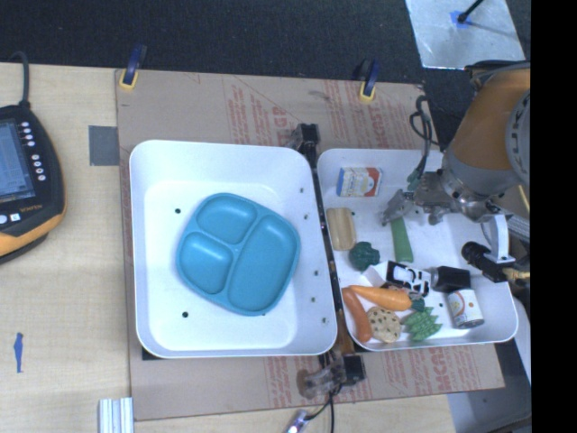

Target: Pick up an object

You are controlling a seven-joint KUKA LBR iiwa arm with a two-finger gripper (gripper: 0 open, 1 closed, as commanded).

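Camera view showed the task at an early stage: nothing had been lifted, and every object lay on the floor of a bin. The hand [403, 207] hung low over the right bin [410, 159], its dark metal fingers spread apart with nothing between them, their tips just above a narrow green strip [401, 239] that looked flat and smooth. That strip was the nearest candidate for a pick, to my judgement; closing on it and raising it were both left to do.

Up and to the left of the hand lay a small carton [359, 181] with a blue and white printed face, boxy and probably light. Lower left of the hand sat a tan wooden block [341, 227], plain and rectangular, and below that a lumpy dark green broccoli toy [364, 256]. Further below the hand the pile grew crowded: a glossy orange carrot [382, 297], a speckled cookie [384, 324], a black and white piece [407, 277], and a small labelled can [465, 308] lying tilted on the arm's side of the heap. These touched or overlapped, so a clean grasp there looked harder.

Well to the left of the hand, the left bin [144, 242] held a blue divided plate [238, 253], smooth moulded plastic with three compartments. Both bins were shallow white plastic with rounded corners, resting on brown cardboard over the wooden counter [63, 332].
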